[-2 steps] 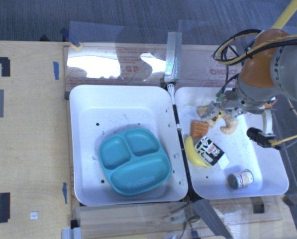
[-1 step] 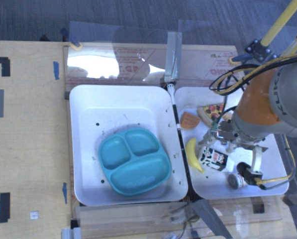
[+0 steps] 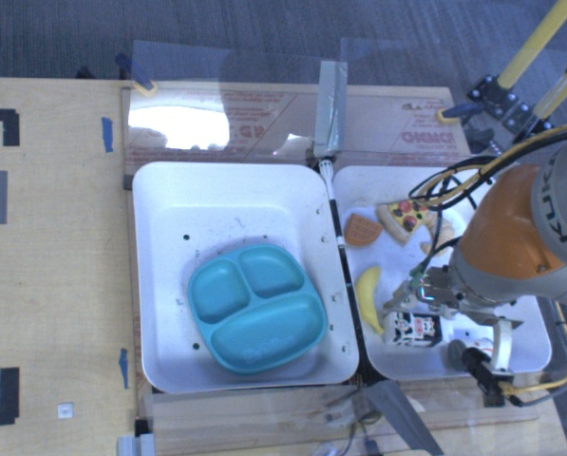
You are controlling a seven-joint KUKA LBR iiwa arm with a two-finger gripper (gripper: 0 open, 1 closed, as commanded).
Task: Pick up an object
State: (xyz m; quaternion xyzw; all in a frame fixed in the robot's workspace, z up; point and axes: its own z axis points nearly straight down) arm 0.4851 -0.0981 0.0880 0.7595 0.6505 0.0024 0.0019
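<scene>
The gripper [image 3: 412, 323] sits low in the right bin [image 3: 539, 354], just right of the banana [image 3: 368, 297], likely placed to reach for it; whether anything is gripped cannot be told. Beyond the banana lie a waffle [image 3: 363, 230] and pizza slice [image 3: 406, 218]. Left of the banana, the blue tray [image 3: 255, 307] fills the other bin. The arm hides part of the right bin's floor.

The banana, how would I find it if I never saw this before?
Look in the right white bin, along its left wall. The banana lies there, below a round waffle and left of the gripper. It is the one yellow, curved thing.
</scene>
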